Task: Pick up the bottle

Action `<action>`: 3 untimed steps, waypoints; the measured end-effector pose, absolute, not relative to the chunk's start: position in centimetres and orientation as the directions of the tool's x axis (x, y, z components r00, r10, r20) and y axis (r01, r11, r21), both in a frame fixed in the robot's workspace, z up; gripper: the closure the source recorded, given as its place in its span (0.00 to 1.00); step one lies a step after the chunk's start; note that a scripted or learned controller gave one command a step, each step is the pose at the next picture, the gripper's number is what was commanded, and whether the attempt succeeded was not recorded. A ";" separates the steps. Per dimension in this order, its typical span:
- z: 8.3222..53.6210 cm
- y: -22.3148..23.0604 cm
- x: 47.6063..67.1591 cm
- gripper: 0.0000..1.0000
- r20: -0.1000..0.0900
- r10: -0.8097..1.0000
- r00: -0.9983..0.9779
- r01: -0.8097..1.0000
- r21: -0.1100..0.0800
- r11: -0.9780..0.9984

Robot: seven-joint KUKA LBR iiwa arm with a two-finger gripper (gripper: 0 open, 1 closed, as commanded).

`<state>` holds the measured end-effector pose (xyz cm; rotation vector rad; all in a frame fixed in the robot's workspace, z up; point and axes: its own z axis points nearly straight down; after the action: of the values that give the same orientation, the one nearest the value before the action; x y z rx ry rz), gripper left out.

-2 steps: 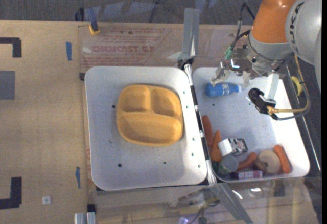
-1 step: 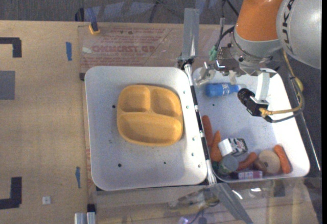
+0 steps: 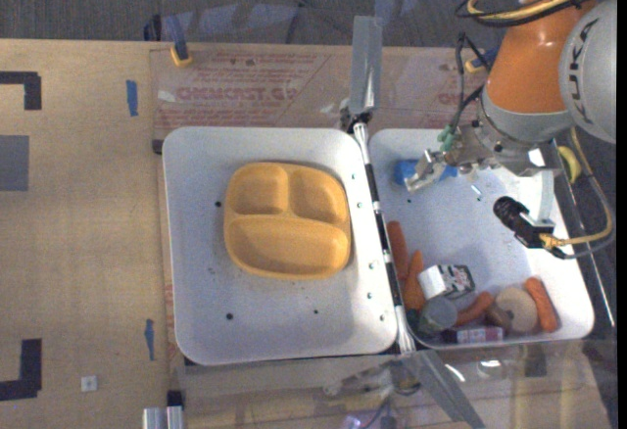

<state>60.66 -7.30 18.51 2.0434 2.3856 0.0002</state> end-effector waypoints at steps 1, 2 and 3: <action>8.7 -9.6 62.0 0.00 -0.001 0.998 -0.068 0.998 0.004 0.068; 9.8 -9.6 62.2 1.00 0.000 0.998 -0.067 0.998 0.009 0.067; 18.5 -1.6 63.7 1.00 0.000 1.000 0.025 1.000 0.002 -0.025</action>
<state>63.68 -1.63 18.54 2.2481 2.1929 0.0017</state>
